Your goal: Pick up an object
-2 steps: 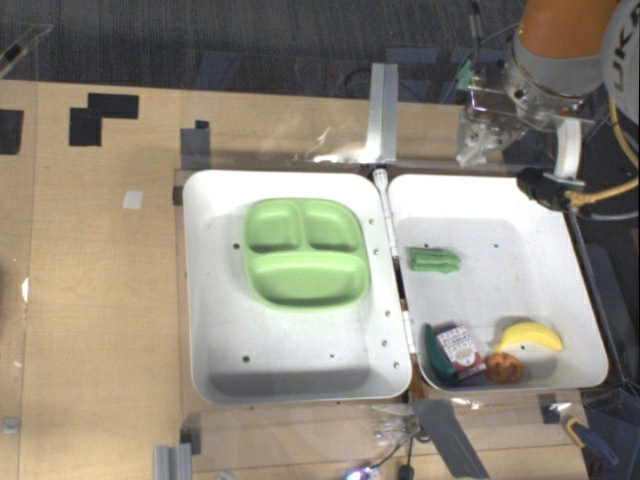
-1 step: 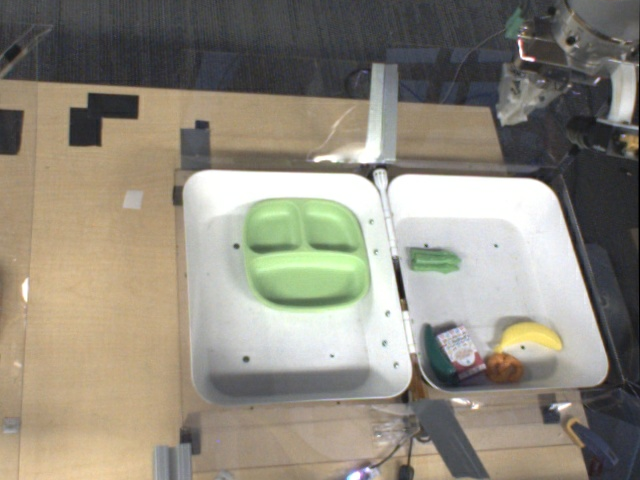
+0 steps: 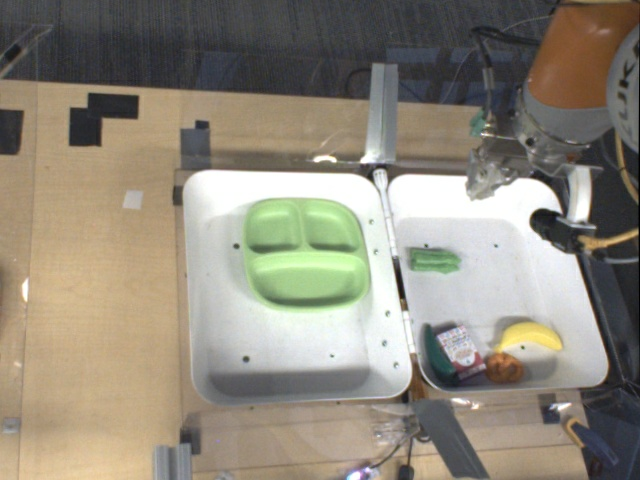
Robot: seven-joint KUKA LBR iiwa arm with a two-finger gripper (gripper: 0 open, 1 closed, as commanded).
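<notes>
My gripper (image 3: 487,180) hangs over the far edge of the right bin (image 3: 560,268), with nothing visible between its fingers. Below it, near the bin's left wall, lies a small green object (image 3: 434,260). At the bin's near end lie a yellow banana (image 3: 529,338), a small white and pink carton (image 3: 459,346) on something dark green, and a reddish-brown item (image 3: 505,368). The gripper is well away from all of them.
The left bin (image 3: 215,348) holds a light green divided plate (image 3: 304,251). A metal post (image 3: 381,118) stands at the far end between the bins. A black cable fitting (image 3: 553,228) juts over the right bin's right wall.
</notes>
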